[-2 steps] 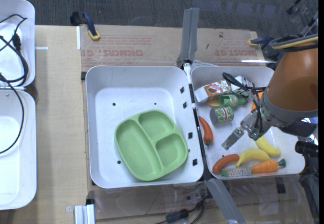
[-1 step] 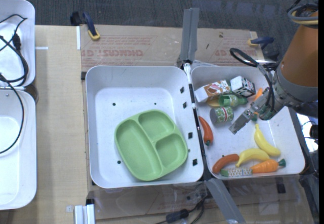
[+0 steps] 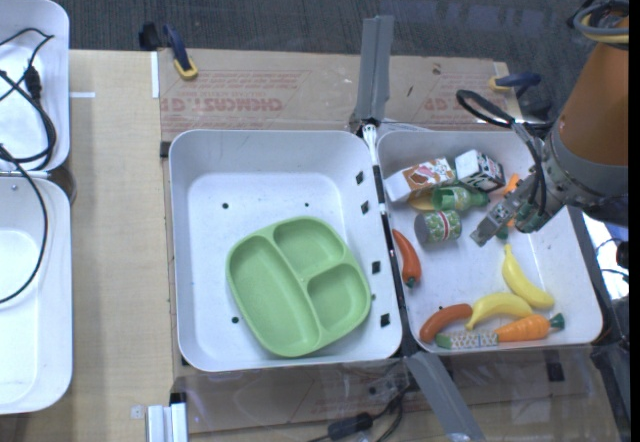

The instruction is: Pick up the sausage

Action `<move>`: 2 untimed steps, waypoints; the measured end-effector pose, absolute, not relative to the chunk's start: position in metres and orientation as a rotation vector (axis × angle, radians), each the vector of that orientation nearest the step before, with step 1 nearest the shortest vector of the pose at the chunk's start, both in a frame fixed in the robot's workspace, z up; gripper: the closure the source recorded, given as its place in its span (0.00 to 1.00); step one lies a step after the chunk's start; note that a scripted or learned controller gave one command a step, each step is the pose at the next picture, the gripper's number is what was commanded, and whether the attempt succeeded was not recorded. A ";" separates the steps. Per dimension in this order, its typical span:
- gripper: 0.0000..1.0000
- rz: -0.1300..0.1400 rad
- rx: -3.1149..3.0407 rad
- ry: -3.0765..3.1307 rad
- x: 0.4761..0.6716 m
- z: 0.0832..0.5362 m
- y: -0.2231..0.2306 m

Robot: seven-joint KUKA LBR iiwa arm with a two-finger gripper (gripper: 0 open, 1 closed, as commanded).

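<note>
Nearest the camera, along the front edge of the right bin (image 3: 590, 325), a row of toy food is seen: the sausage (image 3: 444, 321), orange-red and curved, lies at the left end, with a small speckled bar (image 3: 470, 340) just below it, a carrot (image 3: 527, 328) to its right and a yellow banana (image 3: 497, 307) touching it from above. A second banana (image 3: 525, 279) is set slightly farther back, near the right wall. Against the bin's left wall a red chili pepper (image 3: 407, 260) is laid lengthwise. In the left bin (image 3: 190, 260) a green divided plate (image 3: 298, 284) is placed, tilted toward the front right corner. Farther back in the right bin a small can (image 3: 438, 226) is found, then a green bottle (image 3: 460, 198), a snack packet (image 3: 428, 174) and a black-and-white carton (image 3: 478, 170), all clustered together. The gripper (image 3: 497, 223) is held over the right bin beside the bottle, well apart from the sausage; whether it is released or clenched cannot be told. The arm (image 3: 595, 130) enters from the right.
</note>
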State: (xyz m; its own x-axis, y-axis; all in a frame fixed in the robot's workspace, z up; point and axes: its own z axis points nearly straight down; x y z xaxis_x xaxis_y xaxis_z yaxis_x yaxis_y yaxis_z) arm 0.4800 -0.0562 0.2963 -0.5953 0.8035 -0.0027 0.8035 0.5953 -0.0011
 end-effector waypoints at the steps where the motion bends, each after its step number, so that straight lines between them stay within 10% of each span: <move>1: 0.00 -0.004 1.412 2.804 0.480 0.296 -0.056; 2: 0.00 -0.002 1.010 2.977 0.504 0.194 -0.018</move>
